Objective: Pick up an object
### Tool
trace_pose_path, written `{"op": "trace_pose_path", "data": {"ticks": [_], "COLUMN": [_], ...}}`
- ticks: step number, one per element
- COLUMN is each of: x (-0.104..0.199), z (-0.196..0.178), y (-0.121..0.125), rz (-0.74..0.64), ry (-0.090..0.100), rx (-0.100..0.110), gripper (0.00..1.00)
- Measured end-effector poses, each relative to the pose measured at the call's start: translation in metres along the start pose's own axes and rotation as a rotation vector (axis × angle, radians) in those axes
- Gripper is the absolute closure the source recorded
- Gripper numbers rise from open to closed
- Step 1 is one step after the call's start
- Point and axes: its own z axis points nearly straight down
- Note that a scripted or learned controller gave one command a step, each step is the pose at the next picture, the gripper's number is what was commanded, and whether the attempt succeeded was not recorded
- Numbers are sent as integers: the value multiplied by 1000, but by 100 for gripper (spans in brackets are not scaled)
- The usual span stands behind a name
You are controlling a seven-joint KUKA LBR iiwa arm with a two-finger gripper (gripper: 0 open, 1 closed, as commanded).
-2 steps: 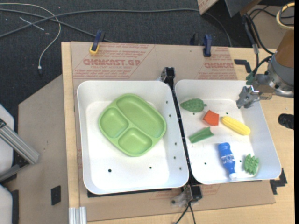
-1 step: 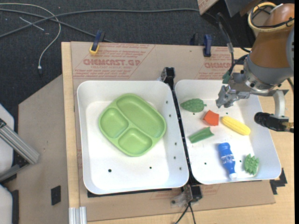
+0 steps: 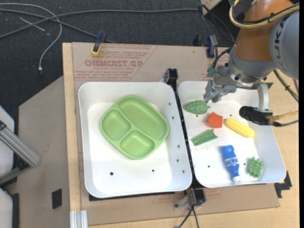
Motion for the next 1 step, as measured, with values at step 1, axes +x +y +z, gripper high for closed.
{"op": "trace_pose_path", "data": {"ticks": [1], "x": [57], "z": [-7], "y": [9], "rz": [-1], "ry": [0], "rx": [0], "gripper": [100]}}
